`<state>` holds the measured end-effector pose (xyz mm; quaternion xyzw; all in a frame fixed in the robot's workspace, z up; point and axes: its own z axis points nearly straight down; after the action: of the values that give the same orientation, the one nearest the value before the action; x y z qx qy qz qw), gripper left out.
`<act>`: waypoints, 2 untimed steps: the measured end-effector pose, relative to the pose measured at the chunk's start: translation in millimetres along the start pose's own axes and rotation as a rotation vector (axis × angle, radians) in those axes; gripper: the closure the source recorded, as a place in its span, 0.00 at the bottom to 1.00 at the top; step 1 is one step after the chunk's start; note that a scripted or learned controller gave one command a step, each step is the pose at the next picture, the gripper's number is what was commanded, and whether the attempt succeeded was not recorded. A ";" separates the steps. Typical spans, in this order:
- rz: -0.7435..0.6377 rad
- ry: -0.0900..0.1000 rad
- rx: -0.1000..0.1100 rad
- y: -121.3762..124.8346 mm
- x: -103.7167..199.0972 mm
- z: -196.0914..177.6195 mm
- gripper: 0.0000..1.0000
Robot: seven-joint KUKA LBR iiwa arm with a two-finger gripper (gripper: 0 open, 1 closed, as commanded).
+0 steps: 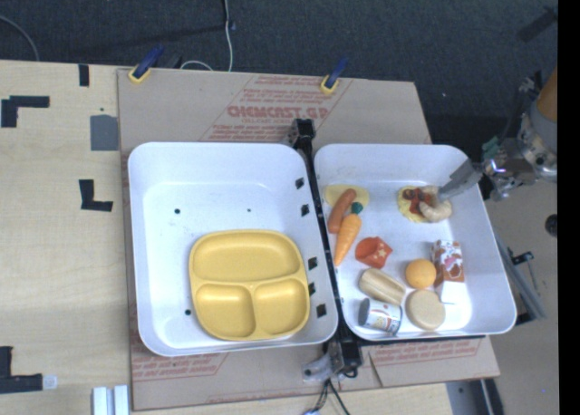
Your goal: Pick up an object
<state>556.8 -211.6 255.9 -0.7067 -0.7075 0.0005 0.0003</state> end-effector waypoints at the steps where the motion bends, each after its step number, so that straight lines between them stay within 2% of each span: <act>1: -0.009 0.005 0.005 52.1 82.8 93.2 0.00; 2: -0.004 0.000 0.001 76.1 119.4 176.6 0.00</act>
<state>632.5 -92.2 79.2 -0.7052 -0.7090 0.0008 0.0007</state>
